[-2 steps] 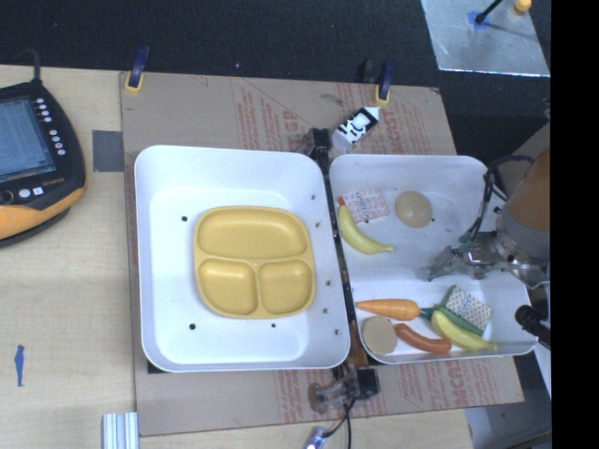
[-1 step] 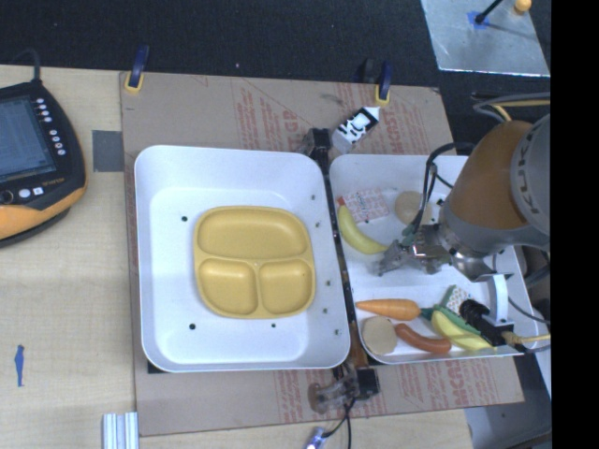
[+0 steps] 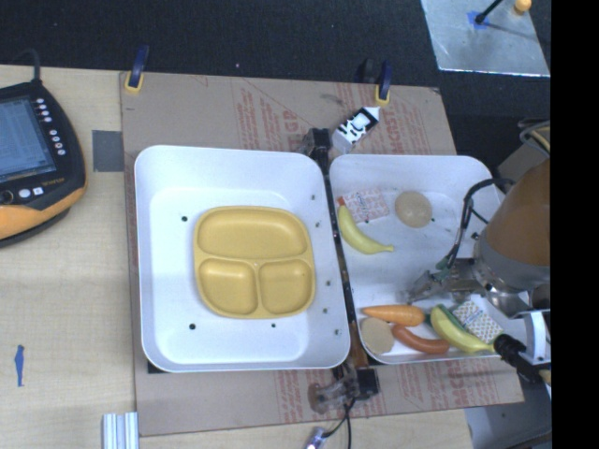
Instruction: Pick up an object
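The right bin (image 3: 412,165) holds the loose objects. A yellow banana (image 3: 363,235) lies near its left wall, beside a red-printed packet (image 3: 367,204) and a beige ball (image 3: 413,208). Along the front lie an orange carrot (image 3: 393,314), a red sausage (image 3: 421,341), a beige disc (image 3: 377,335), a second banana (image 3: 457,330) and a patterned packet (image 3: 479,318). My gripper (image 3: 432,286) reaches in from the right, low over the bin's floor just above the carrot and the second banana. Nothing is visibly held in it.
The left bin (image 3: 159,251) bears a yellow divided plate (image 3: 253,258). A teach pendant (image 3: 33,162) lies on the bench at far left. Clamps and a black-and-white tag (image 3: 356,126) sit behind the bins. The arm's bulk (image 3: 519,232) covers the right bin's right side.
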You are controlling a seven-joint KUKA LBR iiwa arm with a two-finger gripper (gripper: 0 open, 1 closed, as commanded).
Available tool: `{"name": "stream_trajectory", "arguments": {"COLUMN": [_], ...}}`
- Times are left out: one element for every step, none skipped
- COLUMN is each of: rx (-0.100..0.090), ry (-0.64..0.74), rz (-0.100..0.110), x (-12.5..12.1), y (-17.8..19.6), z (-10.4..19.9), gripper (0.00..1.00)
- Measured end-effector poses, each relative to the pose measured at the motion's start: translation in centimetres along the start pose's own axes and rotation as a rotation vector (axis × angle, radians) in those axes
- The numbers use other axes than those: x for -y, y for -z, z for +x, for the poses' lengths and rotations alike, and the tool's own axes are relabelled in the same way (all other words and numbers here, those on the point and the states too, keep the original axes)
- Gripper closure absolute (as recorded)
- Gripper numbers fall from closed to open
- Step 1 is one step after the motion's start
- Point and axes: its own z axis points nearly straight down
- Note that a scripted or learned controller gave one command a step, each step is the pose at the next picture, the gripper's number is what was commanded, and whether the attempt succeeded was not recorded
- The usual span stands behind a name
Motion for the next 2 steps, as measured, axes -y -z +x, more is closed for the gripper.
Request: {"name": "stream_trajectory", "arguments": {"rx": [-0.001,0.001], "ry": [0.004,-0.001], "rz": [0.001,-0.002], "x": [0.7,0.8], "y": [-0.2,5.6], "z": [4.6,-5.2], "gripper": [0.0,0.0]}}
